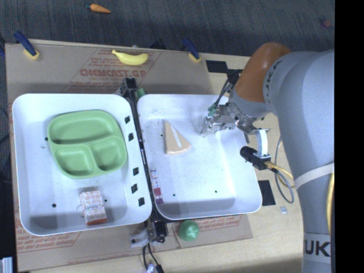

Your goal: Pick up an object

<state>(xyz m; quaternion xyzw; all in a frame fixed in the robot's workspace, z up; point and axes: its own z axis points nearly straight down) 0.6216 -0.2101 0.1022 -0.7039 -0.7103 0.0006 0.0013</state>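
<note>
A tan wedge, like a slice of pizza or cheese (175,139), lies flat in the right bin (193,198), toward its left side. My gripper (209,125) hangs over the same bin's upper right part, a short way right of the wedge and apart from it. Nothing shows between its fingers. In the left bin (28,152) sit a green divided plate (86,142) and a small printed packet (92,206).
A yellow banana (130,56) lies on the cardboard behind the bins. A green ball (189,230) rests in front of the right bin. An orange carrot (100,8) lies on the dark floor. Black clips run down the seam between the bins.
</note>
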